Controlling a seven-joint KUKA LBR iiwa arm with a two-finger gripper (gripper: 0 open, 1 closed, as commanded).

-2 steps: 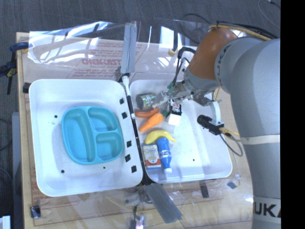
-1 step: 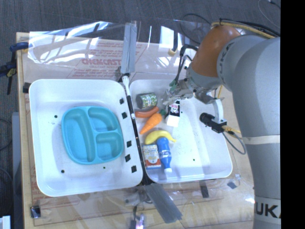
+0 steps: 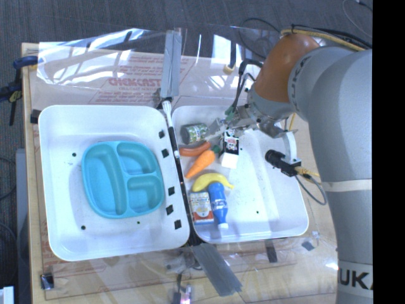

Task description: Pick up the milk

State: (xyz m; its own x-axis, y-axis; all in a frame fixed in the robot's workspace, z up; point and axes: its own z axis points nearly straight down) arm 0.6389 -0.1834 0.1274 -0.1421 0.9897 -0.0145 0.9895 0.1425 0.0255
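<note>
The milk (image 3: 230, 152) is a small white carton with black patches and a red mark. It stands in the right bin (image 3: 278, 198), near the bin's upper middle, just right of the carrots. My gripper (image 3: 231, 133) hangs directly over the carton's top end, at or touching it. The wrist covers the place where they meet. The grey arm with its orange band (image 3: 278, 68) reaches in from the upper right.
The right bin also holds a can (image 3: 194, 132), two carrots (image 3: 200, 158), a banana (image 3: 212, 181), a blue bottle (image 3: 219, 206) and an orange-and-white carton (image 3: 200, 208). A blue divided plate (image 3: 123, 178) lies in the left bin (image 3: 57, 189). A black cable connector (image 3: 278, 161) hangs to the milk's right.
</note>
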